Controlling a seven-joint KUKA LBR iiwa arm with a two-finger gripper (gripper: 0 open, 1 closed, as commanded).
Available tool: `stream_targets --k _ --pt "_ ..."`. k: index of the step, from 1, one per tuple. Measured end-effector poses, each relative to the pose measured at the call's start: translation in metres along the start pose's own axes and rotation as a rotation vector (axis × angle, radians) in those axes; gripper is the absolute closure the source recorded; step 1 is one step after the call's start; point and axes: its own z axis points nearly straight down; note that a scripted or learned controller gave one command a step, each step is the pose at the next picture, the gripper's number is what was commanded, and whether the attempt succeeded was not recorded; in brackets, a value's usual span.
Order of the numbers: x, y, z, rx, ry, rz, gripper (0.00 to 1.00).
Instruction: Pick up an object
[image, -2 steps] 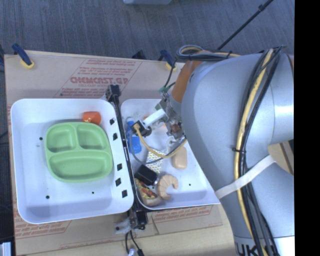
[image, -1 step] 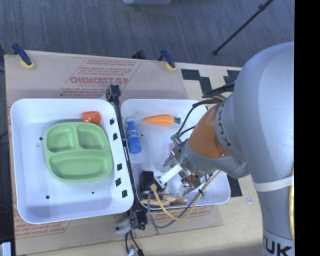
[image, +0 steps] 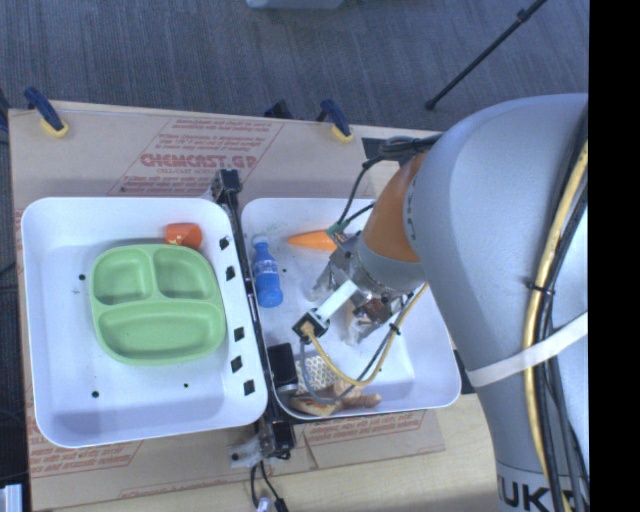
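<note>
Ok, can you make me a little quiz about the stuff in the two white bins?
1. True or false: the green plate lies in the left bin.
2. Which thing lies in the right bin? A) the blue bottle B) a red cup C) a yellow spoon
3. Fill in: the small orange thing in the left bin sits at the plate's ____ edge in the picture.

Key: 1 true. 2 A. 3 top.
</note>
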Motion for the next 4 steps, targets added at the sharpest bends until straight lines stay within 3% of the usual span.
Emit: stream_targets --k 1,2,3,4 --pt "-0.047 -0.059 0.001 0.001 -0.001 -0.093 0.0" --pt "-0.01 -0.036 0.0 -0.002 0.0 -0.346 0.0" --pt "-0.01 -0.103 -0.1 -0.004 -0.001 -0.913 0.0" --pt "-0.002 -0.123 -0.1 -0.002 -0.003 -1.3 0.0"
